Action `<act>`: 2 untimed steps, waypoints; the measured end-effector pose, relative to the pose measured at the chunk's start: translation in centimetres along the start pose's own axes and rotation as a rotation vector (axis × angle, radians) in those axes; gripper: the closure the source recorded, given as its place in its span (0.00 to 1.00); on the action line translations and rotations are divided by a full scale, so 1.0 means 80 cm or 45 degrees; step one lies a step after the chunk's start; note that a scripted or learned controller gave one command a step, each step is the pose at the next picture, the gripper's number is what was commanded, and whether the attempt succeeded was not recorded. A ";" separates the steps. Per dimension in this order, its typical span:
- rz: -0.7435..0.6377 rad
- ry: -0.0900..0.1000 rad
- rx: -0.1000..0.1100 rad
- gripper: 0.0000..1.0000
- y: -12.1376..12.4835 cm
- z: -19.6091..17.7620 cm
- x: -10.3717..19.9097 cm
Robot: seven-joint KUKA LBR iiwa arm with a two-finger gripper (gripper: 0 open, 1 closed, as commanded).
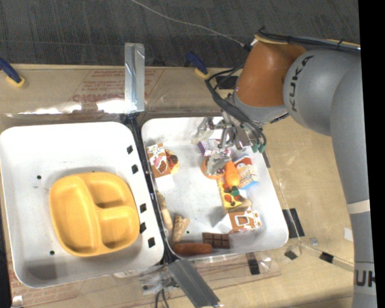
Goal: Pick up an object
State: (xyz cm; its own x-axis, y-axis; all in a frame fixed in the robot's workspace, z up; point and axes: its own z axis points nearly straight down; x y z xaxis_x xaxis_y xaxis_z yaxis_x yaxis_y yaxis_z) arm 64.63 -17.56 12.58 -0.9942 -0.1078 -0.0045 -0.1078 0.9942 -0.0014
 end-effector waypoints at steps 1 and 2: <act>0.089 0.004 -0.002 0.00 0.014 0.041 0.052; 0.166 0.007 -0.004 0.00 0.068 0.042 0.090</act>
State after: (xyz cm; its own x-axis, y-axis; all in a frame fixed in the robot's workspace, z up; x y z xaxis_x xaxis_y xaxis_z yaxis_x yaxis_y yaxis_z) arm 56.93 -12.93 9.16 -0.9998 0.0221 0.0014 0.0221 0.9998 0.0019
